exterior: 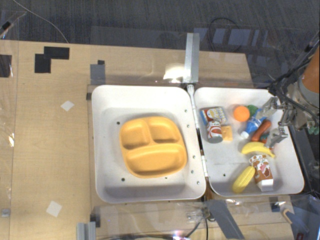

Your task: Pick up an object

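The end effector (278, 118) is hovering over the right bin's (290, 184) far right edge, fingers spread, gripping nothing. The banana (256, 149) and the other toys are lying in the bin, so picking is yet to begin.

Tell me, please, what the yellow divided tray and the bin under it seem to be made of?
The yellow divided tray looks like moulded plastic, semi-matte: rounded compartments, one even colour, soft highlights. The left bin looks like thin formed white plastic, smooth with a slight sheen and rounded corners, though painted metal cannot be ruled out.
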Motion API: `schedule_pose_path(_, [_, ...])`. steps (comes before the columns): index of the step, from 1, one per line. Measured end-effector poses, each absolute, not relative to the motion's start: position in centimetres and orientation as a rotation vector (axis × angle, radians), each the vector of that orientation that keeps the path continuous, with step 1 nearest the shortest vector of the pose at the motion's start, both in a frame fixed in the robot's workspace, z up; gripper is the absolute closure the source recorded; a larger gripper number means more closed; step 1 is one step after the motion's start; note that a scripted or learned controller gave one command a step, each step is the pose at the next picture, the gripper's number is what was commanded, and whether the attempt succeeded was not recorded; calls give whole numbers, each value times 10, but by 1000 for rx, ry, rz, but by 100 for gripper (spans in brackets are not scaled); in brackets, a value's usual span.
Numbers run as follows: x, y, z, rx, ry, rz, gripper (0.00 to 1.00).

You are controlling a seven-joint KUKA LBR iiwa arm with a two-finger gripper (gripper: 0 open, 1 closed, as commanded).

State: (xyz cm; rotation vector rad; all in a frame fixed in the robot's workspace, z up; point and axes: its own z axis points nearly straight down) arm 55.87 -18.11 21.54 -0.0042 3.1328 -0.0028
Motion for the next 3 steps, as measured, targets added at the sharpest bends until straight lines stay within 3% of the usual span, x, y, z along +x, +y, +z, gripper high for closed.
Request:
schedule_pose_path(1, [635,-191,208,264,3120,-1,0])
schedule_pose_path(2, [620,-117,97,815,3031,3,0])
schedule_pose_path(3, [637,-108,91,1370,2806,-12,0])
